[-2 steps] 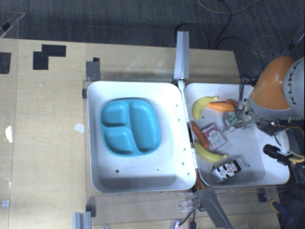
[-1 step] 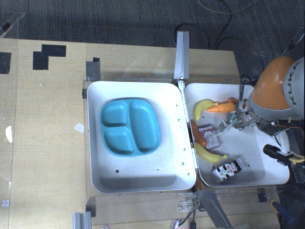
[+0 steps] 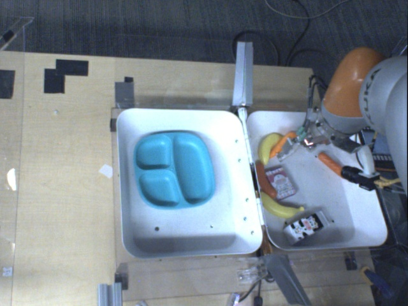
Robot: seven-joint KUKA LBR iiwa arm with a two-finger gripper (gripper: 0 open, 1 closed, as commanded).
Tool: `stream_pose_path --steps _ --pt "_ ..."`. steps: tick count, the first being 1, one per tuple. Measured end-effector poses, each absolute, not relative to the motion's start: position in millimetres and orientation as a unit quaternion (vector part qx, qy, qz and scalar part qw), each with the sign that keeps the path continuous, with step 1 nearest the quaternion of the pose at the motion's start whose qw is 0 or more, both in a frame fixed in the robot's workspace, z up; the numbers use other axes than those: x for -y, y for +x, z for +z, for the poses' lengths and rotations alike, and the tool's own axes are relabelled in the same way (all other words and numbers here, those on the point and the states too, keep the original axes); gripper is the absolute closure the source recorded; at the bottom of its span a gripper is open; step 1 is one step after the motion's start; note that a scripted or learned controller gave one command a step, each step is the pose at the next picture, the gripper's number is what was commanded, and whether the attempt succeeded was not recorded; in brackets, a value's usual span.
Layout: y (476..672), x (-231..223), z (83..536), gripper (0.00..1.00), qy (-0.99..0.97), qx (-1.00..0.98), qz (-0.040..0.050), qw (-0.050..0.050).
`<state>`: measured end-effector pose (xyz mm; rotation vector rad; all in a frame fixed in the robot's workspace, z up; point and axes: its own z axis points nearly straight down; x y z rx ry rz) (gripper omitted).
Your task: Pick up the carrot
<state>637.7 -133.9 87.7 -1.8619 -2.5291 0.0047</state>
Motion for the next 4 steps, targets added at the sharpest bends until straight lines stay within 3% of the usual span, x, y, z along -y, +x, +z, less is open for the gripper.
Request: stream_pose_path --steps 1,2,3,4 --pt "641.1 132 101 1.00 -0.592 0.806 -0.0020 -0.003" --pt "638.3 47 187 1.00 -0.588 0.809 -0.0028 -0.003" --pt "638.1 47 187 0.00 -0.588 0.809 -0.0024 -0.003" --pt "629.7 119 96 0.00 -0.595 0.804 -0.0011 -0.002"
